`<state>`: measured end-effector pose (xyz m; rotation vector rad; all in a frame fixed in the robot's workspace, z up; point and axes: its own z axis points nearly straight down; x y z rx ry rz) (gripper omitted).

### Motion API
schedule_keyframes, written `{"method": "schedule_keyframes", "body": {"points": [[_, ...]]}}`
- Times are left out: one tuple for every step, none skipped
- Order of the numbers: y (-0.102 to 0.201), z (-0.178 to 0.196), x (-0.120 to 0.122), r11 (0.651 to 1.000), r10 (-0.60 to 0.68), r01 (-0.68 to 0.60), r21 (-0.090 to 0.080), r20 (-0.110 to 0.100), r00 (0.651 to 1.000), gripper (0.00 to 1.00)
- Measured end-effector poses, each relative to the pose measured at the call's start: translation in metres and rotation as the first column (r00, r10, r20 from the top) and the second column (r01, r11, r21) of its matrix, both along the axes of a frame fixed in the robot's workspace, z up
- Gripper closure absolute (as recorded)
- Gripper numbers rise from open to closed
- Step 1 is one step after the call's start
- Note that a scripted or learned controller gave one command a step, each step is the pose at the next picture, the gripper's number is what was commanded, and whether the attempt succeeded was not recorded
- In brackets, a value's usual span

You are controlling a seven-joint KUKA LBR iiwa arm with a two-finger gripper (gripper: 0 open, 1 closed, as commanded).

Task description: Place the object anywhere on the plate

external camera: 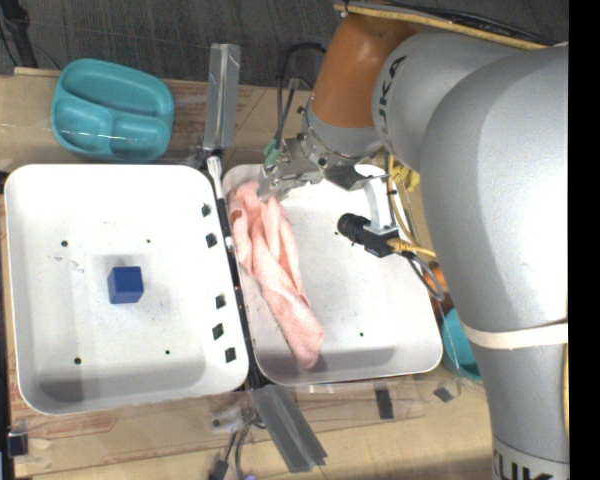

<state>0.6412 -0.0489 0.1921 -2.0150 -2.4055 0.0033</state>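
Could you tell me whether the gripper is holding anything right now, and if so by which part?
It cannot be told: the gripper sits at the upper end of the pink cloth.

One fixed camera looks down aslant on both bins (110,183).

a robot lab bench, not a home or a shop.

a grey industrial arm (480,218) with an orange band (355,63) reaches over two shallow white bins (40,268) clamped side by side on a raw wooden bench (400,408), with metal brackets (220,93) at the seam left of the gripper (280,178); loose cables (410,248) trail just right of it, and dark carpet (130,8) lies beyond it.
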Motion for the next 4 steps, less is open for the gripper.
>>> {"method": "schedule_keyframes", "body": {"points": [[0.08,0.03,-0.034,0.988,-0.155,0.155,-0.002,-0.002,0.988,1.0],[0.154,0.001,-0.072,0.859,-0.512,0.512,-0.004,-0.002,0.859,1.0],[0.169,-0.013,-0.086,0.834,-0.552,0.552,-0.005,0.0,0.834,1.0],[0.101,-0.001,-0.024,0.823,-0.569,0.569,-0.003,0.0,0.823,1.0]]}}
